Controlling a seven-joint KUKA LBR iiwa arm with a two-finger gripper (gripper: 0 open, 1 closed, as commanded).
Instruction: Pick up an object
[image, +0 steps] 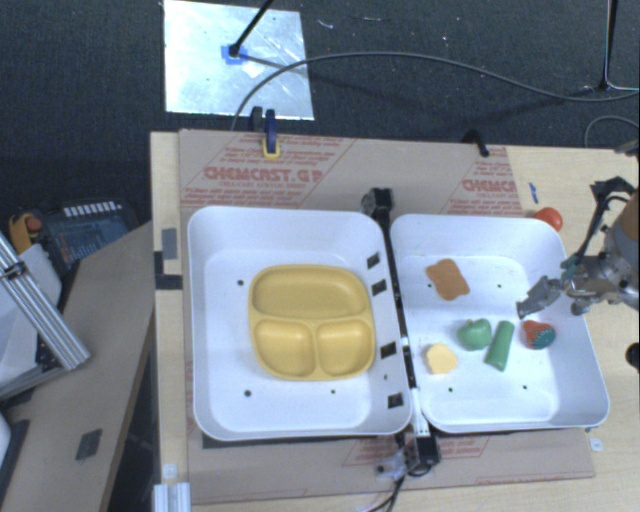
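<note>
**Right bin, pick pending**

While gripper (553, 292) hangs with fingers spread, holding nothing, above the right bin (570, 400), red-and-teal toy (538, 334) lies just below it. Advised: descend straight, straddle toy, avoid green cylinder (499, 344) beside.

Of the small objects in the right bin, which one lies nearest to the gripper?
The red and teal object, by the bin's right side, just below the gripper. The green cylinder, green round piece, yellow piece and orange piece all lie farther left.

right bin (575, 400): toys | left bin (215, 400): yellow tray (308, 320)
</note>
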